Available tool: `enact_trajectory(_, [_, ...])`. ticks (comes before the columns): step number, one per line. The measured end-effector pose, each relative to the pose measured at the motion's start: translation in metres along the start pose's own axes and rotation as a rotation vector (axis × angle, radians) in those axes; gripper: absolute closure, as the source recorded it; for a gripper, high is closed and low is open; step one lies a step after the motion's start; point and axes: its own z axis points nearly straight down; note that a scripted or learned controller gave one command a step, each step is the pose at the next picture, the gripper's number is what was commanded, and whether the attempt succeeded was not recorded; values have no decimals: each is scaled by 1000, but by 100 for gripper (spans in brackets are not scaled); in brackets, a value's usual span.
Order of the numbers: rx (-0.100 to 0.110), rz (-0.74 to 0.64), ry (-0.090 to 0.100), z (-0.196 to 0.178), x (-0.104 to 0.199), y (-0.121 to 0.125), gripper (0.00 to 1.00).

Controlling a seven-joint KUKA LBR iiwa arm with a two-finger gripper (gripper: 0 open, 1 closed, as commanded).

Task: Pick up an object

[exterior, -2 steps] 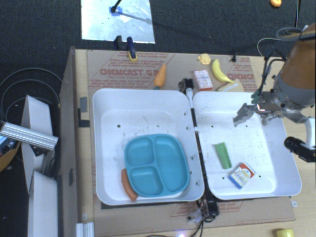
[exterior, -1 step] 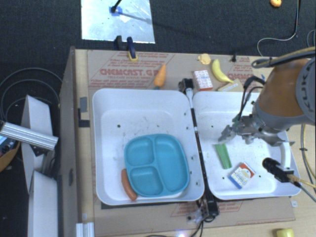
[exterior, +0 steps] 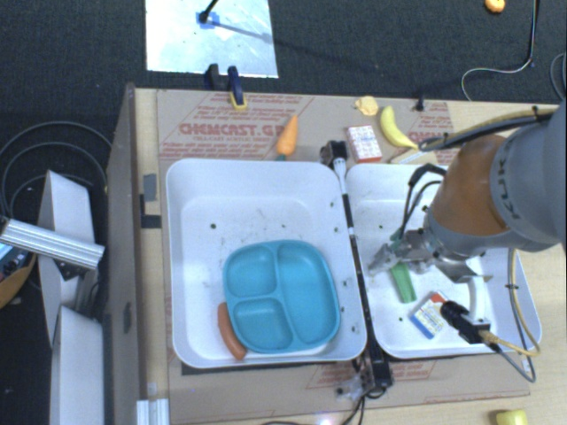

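Observation:
My gripper [exterior: 391, 258] hangs low over the left part of the right bin [exterior: 381, 193]. A green stick-shaped object [exterior: 403, 284] lies on the bin floor just below and to the right of it, and I cannot tell if they touch. A small blue, white and orange box [exterior: 429, 315] lies further toward the front. The grey arm with its orange band [exterior: 474, 193] covers the bin's right half.
In the left bin [exterior: 257, 184] are a blue divided plate [exterior: 282, 295] and an orange sausage [exterior: 230, 330] at its front left. Behind the bins lie a carrot [exterior: 286, 135], a small box [exterior: 363, 142] and a banana [exterior: 394, 128].

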Motion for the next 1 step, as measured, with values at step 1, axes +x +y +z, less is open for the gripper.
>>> enact_trajectory(1, [-3, -1, -1, -14, -1, 1, 100])
